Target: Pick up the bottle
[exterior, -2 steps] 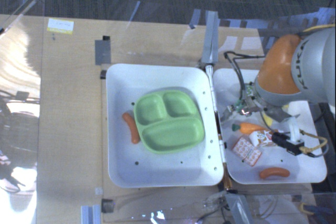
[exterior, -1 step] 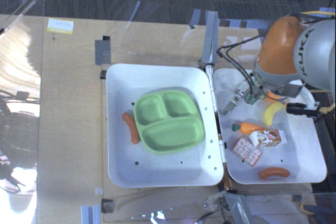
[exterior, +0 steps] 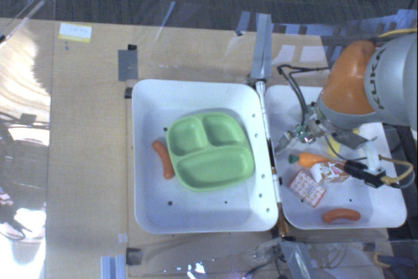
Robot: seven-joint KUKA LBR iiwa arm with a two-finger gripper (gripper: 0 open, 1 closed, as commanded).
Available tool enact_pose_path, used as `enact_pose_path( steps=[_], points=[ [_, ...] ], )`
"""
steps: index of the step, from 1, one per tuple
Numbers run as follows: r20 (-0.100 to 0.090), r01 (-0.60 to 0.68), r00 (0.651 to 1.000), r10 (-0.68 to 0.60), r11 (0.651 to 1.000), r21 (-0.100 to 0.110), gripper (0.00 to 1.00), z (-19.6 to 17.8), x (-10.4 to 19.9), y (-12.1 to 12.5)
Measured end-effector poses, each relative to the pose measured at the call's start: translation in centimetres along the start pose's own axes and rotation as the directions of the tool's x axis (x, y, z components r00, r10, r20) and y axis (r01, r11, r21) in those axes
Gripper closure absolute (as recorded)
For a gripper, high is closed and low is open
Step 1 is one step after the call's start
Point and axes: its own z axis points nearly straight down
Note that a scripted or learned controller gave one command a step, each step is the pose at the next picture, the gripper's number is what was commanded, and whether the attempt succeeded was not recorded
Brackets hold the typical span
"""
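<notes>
The bottle [exterior: 328, 172] is small and white with an orange-red label. It lies on its side near the middle of the right bin [exterior: 385, 209], touching a carrot-like orange piece [exterior: 308, 159] on its left. My gripper [exterior: 297, 135] hangs below the orange-banded wrist [exterior: 349, 85], near the right bin's left wall. It is up and to the left of the bottle, apart from it. The arm hides much of the gripper from above. Nothing visible is held in it.
A red patterned packet [exterior: 307, 188] lies just below the bottle, and a sausage [exterior: 341, 215] lies near the right bin's front edge. The left bin [exterior: 147, 206] holds a green divided plate [exterior: 210, 149] and another sausage [exterior: 163, 159]. Cables [exterior: 385, 174] trail across the right bin.
</notes>
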Motion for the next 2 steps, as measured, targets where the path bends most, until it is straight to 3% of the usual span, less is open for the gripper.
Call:
enact_pose_path(
  steps=[1, 2],
  points=[
    [0.001, -0.520, 0.854, 0.520, 0.854, 0.000, 0.00, 0.0, -0.2, -2.7],
    [0.001, -0.522, 0.853, 0.522, 0.853, -0.002, 0.00, -0.2, 3.0, -6.4]
  ],
)
